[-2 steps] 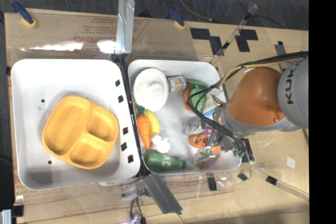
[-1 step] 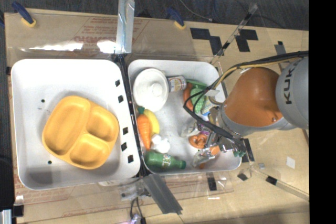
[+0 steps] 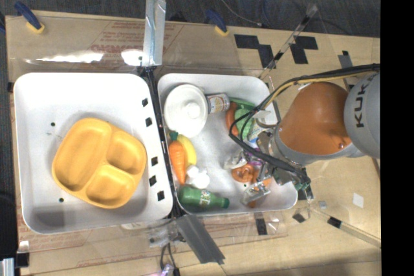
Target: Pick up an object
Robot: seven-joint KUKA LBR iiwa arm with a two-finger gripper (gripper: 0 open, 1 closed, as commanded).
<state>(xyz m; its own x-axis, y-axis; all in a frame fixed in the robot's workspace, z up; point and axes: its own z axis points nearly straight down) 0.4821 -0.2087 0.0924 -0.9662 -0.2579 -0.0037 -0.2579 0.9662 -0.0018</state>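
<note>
Two white bins are sitting side by side on the desk [image 3: 58,32], the left bin [image 3: 32,100] holding a yellow divided tray [image 3: 98,161]. The arm's hand [image 3: 259,168] is reaching down into the right bin [image 3: 213,84], near its right wall, among cluttered small items; whether it is grasping anything cannot be told. Left of the hand, a white bowl [image 3: 186,110], carrot [image 3: 177,163], banana [image 3: 188,150] and green bottle [image 3: 202,198] are lying.
</note>
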